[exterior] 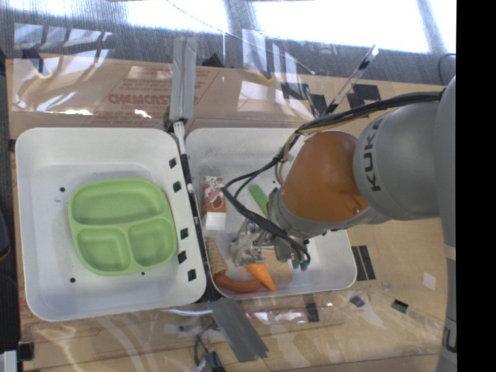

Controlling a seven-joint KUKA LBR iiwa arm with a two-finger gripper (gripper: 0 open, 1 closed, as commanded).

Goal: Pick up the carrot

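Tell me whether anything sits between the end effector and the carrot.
Nothing visible does. The end effector hangs in the right bin, just above the carrot, with bare bin floor between them. A reddish-brown sausage-like item lies against the carrot's left side and could crowd a grasp.

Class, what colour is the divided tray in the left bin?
Light green; the divided tray shows plainly in the camera view.

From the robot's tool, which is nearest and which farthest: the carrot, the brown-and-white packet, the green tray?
1. Carrot, just below the tool, in the right bin.
2. Brown-and-white packet, up-left, same bin.
3. Green tray, far left, in the other bin.
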